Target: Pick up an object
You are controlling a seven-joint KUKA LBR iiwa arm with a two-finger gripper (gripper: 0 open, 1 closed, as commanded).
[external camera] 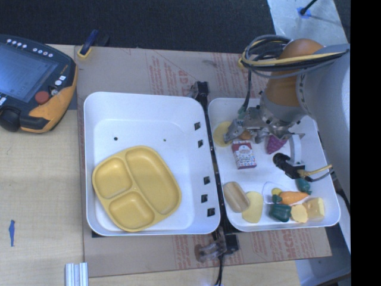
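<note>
Your surface [149,70] carries two white bins. The left bin [107,109] holds a yellow divided plate [136,187]; the right bin [324,154] holds all the small items, and the arm [297,70] hangs over its far end. The claw [260,127] sits low among the items there, but you cannot tell from this angle how it is set or whether anything is in it.

The likeliest target is the small red packet [243,155]. It lies just beside the claw, on the side nearer the camera and slightly toward the left bin, with its long axis running roughly away from the camera. A purple piece [275,142] lies just beside the claw too. The hot dog bun [235,196] and toy carrot [293,198] sit well apart, at the near end.
</note>
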